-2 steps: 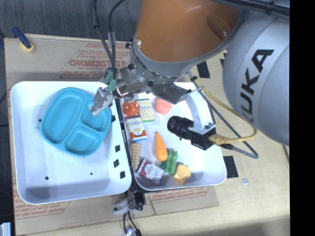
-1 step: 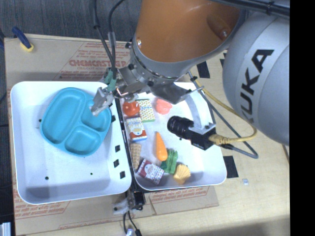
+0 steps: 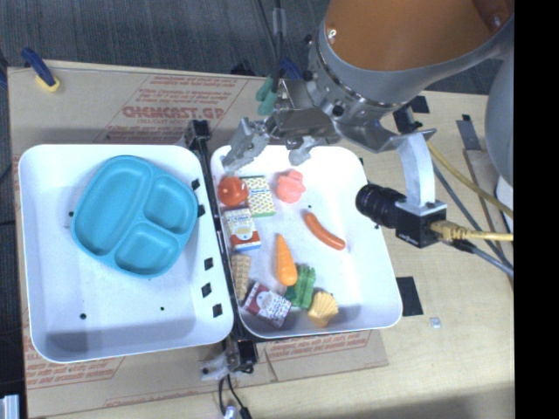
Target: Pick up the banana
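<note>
Camera view: the tool [image 3: 266, 149] hangs spread wide, holding nothing, over the right bin's [image 3: 377, 273] far edge.

A tray [image 3: 135, 214] lies in the left bin [image 3: 52, 321].

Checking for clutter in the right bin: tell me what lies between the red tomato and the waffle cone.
In the camera view, a small red-and-white carton lies between the tomato and the waffle cone.

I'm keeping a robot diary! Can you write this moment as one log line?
end effector: open, holding nothing | above far edge of right bin | blue tray: in left bin
</note>
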Available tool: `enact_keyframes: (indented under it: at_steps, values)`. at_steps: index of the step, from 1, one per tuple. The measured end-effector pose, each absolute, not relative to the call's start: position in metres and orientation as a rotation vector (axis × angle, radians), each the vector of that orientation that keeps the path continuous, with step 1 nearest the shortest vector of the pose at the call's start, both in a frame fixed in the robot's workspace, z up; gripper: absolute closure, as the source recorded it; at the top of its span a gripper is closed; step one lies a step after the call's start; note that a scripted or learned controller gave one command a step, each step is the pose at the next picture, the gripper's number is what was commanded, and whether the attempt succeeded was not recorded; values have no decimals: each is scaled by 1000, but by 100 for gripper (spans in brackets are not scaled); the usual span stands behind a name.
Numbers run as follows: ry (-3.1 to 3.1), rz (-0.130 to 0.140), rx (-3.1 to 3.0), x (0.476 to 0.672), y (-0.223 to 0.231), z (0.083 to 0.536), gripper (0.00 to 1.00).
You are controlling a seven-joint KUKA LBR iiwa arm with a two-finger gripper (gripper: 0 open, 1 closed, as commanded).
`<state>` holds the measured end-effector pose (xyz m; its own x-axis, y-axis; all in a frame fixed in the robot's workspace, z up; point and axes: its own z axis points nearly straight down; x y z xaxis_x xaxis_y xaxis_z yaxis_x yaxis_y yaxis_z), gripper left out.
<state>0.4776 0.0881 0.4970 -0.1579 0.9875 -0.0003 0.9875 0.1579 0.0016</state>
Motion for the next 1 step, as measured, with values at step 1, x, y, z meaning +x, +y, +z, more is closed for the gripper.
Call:
enact_keyframes:
  at_steps: [1]
  values:
    - [2999,-2,939,476,104,413,0]
